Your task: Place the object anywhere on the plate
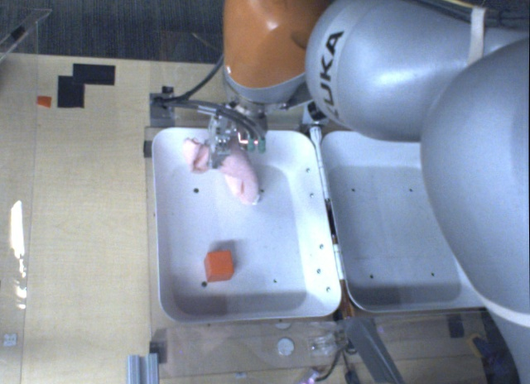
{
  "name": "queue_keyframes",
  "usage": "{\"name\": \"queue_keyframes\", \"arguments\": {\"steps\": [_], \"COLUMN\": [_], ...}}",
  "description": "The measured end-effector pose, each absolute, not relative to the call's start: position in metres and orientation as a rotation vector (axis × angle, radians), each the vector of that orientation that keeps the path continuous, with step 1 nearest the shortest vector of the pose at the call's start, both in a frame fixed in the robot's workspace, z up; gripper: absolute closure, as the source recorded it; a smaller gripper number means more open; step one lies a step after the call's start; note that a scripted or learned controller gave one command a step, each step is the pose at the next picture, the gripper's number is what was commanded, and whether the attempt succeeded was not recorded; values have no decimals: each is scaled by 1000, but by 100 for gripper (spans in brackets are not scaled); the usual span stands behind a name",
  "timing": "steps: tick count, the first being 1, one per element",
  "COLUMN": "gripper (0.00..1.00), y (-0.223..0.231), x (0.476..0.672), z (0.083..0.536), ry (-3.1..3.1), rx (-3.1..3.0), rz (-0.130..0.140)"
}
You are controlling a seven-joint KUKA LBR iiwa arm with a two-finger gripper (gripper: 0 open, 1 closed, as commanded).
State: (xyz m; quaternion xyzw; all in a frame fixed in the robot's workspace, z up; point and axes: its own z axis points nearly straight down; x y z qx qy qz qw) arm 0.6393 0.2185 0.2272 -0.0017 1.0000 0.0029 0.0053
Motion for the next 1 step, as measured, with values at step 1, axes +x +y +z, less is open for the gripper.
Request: {"name": "queue_keyframes", "arguments": {"steps": [1], "gripper": [0], "y": [218], "x": [639], "z": [228], "ry": [3130], "rx": [-5], "rz": [9]}}
